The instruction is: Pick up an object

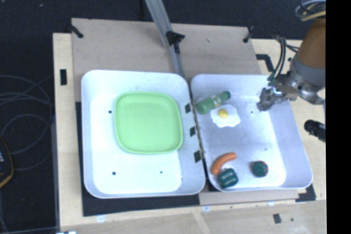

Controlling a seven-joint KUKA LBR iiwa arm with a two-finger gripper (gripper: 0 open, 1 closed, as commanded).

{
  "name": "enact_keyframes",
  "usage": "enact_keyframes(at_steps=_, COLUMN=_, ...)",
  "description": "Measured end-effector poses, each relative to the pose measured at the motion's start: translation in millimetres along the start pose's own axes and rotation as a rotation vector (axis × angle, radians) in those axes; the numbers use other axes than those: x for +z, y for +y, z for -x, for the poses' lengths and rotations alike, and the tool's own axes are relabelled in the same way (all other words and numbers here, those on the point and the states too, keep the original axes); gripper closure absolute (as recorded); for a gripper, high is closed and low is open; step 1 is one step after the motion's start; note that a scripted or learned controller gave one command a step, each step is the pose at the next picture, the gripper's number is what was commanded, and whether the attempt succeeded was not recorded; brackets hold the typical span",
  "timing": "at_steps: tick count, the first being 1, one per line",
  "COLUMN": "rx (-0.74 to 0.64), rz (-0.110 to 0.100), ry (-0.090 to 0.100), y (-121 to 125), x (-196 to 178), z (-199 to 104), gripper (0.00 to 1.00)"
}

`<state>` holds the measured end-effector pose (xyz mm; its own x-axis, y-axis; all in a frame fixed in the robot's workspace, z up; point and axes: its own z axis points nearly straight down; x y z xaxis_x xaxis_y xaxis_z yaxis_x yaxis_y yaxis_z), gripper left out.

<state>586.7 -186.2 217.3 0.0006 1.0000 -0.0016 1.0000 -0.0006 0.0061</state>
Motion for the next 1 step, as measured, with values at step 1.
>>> enact_keyframes(at_steps=1, rx=0.000, rz=-0.001, ry=0.000, y=1.1, x=-52.9, z=0.9, gripper=1.00)
